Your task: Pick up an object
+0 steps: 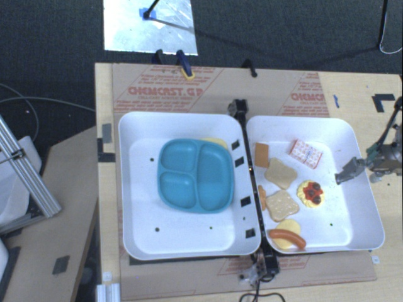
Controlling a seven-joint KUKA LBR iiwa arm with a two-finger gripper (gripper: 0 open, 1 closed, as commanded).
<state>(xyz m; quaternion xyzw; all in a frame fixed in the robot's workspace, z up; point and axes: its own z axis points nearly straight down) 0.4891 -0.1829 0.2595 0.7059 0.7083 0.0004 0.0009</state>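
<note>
The right bin [359, 225] holds toy food. There is a red-and-white packet [306, 153], an orange cracker [262, 154], two bread slices [281, 173] [281, 204], a small yellow-and-red pizza piece [311, 194] and a hot dog [288, 238] on a yellow slice by the near wall. My gripper [350, 170] reaches in from the right edge. It hangs over the right side of this bin, to the right of the pizza piece and apart from every item. Nothing is seen held in it.
In the left bin [135, 231] lies a blue divided plate [195, 175] with a yellow item [215, 142] peeking out behind it. Black clips [242, 162] run along the wall between the bins. Cardboard [208, 87] lies under both bins.
</note>
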